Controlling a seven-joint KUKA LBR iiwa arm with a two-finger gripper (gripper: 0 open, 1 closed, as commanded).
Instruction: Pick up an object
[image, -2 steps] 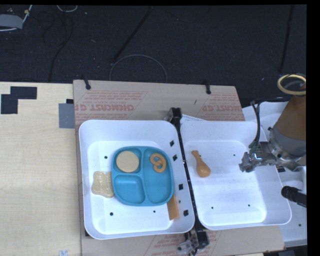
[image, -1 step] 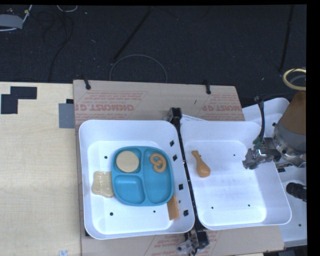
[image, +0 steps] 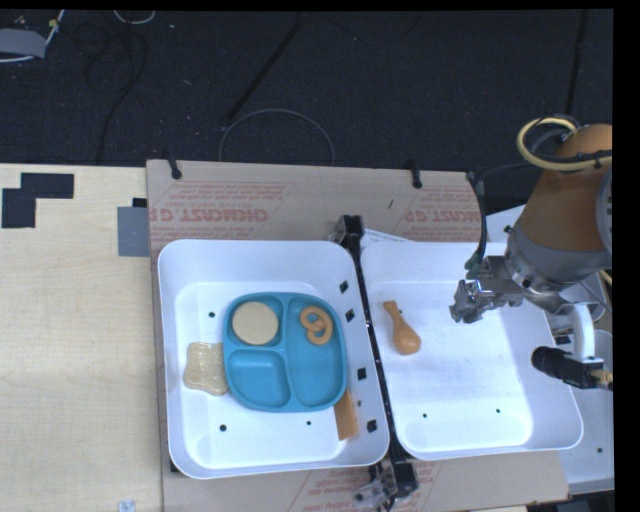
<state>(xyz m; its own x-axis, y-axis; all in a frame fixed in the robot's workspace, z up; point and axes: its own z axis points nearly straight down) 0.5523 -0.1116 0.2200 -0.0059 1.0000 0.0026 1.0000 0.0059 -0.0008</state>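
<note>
Closest to the camera, along the front edge of the left bin (image: 200, 262), there's a brown stick-like piece (image: 345, 415) lying just off the corner of a blue divided tray (image: 285, 385). A pale flat chunk of something (image: 205, 368) sits against the tray's left side. Inside the tray there's a round tan disc (image: 254, 322) in one compartment and a pretzel (image: 317, 326) in the next, so that side looks like a laid-out play meal.

The right bin (image: 480, 420) has one loose item, a tan drumstick-shaped toy (image: 401, 329) near the divider, lying flat with nothing crowding it. Probably the easiest pick, just a guess though.

Further back on the right, the gripper (image: 466, 302) hangs over that same bin, apart from the drumstick and off to its right. Nothing's between the fingers, and whether they're spread or closed can't be made out from this angle.
</note>
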